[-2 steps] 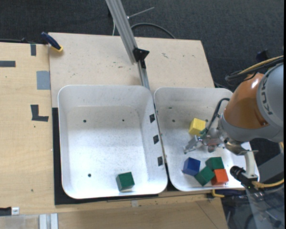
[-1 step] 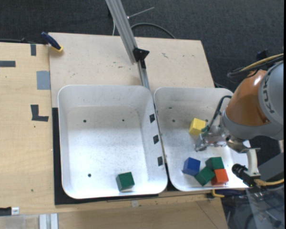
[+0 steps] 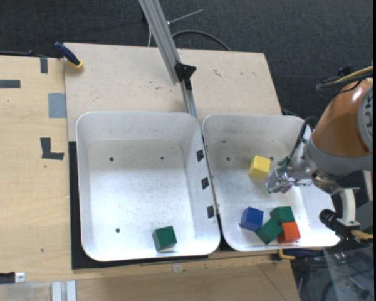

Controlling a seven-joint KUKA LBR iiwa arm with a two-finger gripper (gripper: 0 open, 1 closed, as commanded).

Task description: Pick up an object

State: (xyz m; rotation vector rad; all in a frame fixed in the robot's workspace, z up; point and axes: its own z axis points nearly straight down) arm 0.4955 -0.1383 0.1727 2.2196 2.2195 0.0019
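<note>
The pincer [image 3: 281,182] hangs in the right bin [image 3: 238,130], just right of the yellow cube [image 3: 259,167]; its grip state cannot be told.

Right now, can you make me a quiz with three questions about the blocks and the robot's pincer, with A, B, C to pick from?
1. Where is the lone green block?
A. In the left bin
B. On the bench
C. On the yellow block

2. How many blocks lie in the right bin?
A. Two
B. Five
C. Nine

3. What is the yellow block doing?
A. Hanging in the air
B. Resting on the bin floor beside the pincer
C. Sitting on the blue block

Answers:
1 A, it sits near the front wall of the left bin.
2 B, yellow, blue, two green and orange.
3 B, it lies just left of the pincer.
</note>
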